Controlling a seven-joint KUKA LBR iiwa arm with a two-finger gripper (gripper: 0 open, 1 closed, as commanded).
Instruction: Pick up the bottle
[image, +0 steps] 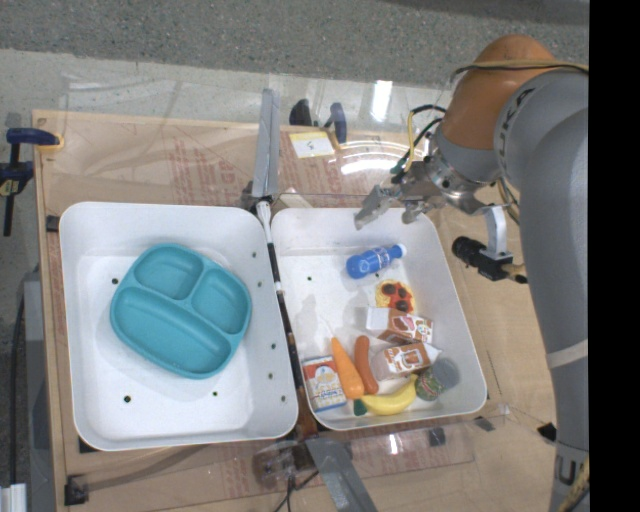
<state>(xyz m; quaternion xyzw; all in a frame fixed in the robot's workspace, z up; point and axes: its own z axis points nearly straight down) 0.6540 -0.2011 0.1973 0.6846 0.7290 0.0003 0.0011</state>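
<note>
Camera view shows the bottle (374, 261) lying on its side in the right bin (455, 300), in the upper half, on bare white floor. It is blue with a pale cap pointing toward the far right, and its round body would likely roll if nudged off centre. The gripper (391, 208) hangs above the bin's far rim, near the bottle but clear of it, with fingers spread apart and nothing between them. A descent from here could land on the rim, or the fingers could straddle the bottle lengthwise and push it away instead of closing across it. Just below the bottle lie a pizza slice (395, 295) and cartons (405, 342); a carrot (347, 368) and banana (388, 401) sit farther down. A teal plate (180, 309) rests in the left bin (75, 300).
</note>
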